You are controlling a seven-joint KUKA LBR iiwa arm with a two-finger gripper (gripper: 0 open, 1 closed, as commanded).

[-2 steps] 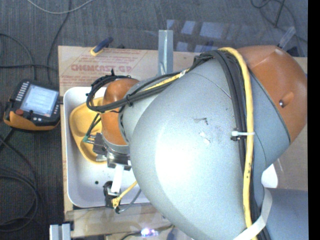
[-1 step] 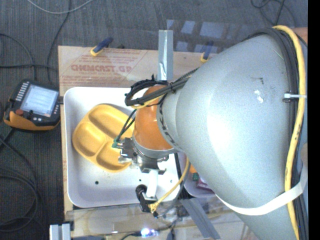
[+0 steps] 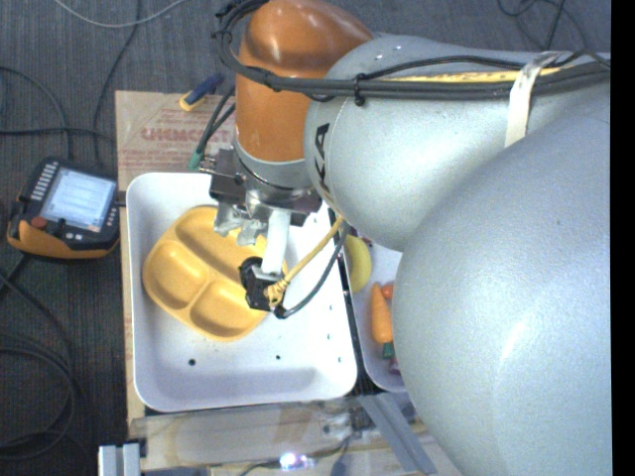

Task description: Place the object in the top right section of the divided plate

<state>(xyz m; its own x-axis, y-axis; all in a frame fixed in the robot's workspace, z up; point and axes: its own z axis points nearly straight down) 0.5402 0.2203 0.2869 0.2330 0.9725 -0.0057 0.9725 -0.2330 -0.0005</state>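
**Pincer low over the divided plate in the left bin**

The pincer (image 3: 250, 228) hangs over the upper right part of the yellow divided plate (image 3: 198, 271), its tip just above or touching the plate; which, the view does not settle. Whether it is spread or pressed together cannot be told, as the wrist and a black cable fitting (image 3: 260, 288) cover it, and no object can be seen between its parts.

The plate lies in the left white bin (image 3: 238, 375), toward the bin's upper left, with its left side close to the bin's left wall. Bare bin floor lies open below and to the right of the plate. The arm (image 3: 476, 226) covers most of the right bin (image 3: 369, 360), leaving a narrow strip beside the shared wall.

Counted: one divided plate with three visible sections, two bins on the tabletop, one yellow item (image 3: 358, 261) and one orange item (image 3: 381, 315) in the visible strip of the right bin. A handheld control pad (image 3: 64, 209) lies on the floor, left of the bins.
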